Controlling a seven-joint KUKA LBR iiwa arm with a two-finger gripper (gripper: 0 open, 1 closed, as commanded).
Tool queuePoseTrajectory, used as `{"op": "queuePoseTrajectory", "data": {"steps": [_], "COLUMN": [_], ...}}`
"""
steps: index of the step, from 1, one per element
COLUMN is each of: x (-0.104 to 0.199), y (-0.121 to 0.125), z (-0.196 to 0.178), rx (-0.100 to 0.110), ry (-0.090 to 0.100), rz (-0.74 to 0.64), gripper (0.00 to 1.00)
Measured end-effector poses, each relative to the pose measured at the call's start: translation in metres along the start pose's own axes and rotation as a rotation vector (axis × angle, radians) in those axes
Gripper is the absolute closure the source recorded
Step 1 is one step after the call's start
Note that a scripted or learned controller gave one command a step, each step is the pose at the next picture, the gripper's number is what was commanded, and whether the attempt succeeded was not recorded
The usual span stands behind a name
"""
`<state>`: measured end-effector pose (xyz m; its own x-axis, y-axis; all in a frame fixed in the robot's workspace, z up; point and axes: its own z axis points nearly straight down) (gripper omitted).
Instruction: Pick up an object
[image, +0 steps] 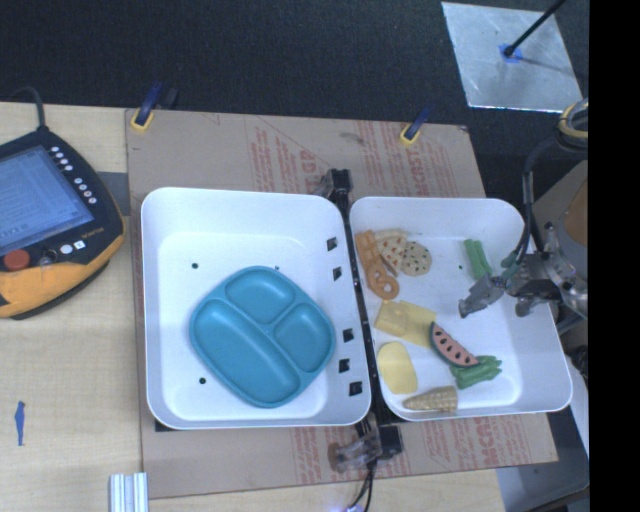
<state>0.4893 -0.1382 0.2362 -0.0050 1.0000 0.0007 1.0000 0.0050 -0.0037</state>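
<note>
The counter (80, 400) carries two white bins. The left bin (165, 230) holds a blue divided plate (262, 335). The right bin (540, 380) holds toy food, a watermelon slice (452, 346) at five o'clock. The pincer (480, 300) hovers at three o'clock, released, grasping nothing.

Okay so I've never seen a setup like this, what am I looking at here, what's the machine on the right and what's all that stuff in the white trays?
One camera looks down at a slant on a bench. Two shallow white bins sit side by side. The left bin holds a blue divided plate. The right bin holds toy food: a watermelon slice, a cookie, a pretzel, yellow cheese, a corn cob and green vegetables. The machine is a robot arm reaching in from the right; its gripper is above the right bin, with nothing between its fingers. The screen at the left is a control tablet.
</note>
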Motion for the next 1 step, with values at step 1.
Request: {"op": "queuePoseTrajectory", "data": {"steps": [1], "x": [0.0226], "y": [0.0412], "z": [0.0603], "rx": [0.003], "ry": [0.0], "rz": [-0.004], "gripper": [0.0]}}
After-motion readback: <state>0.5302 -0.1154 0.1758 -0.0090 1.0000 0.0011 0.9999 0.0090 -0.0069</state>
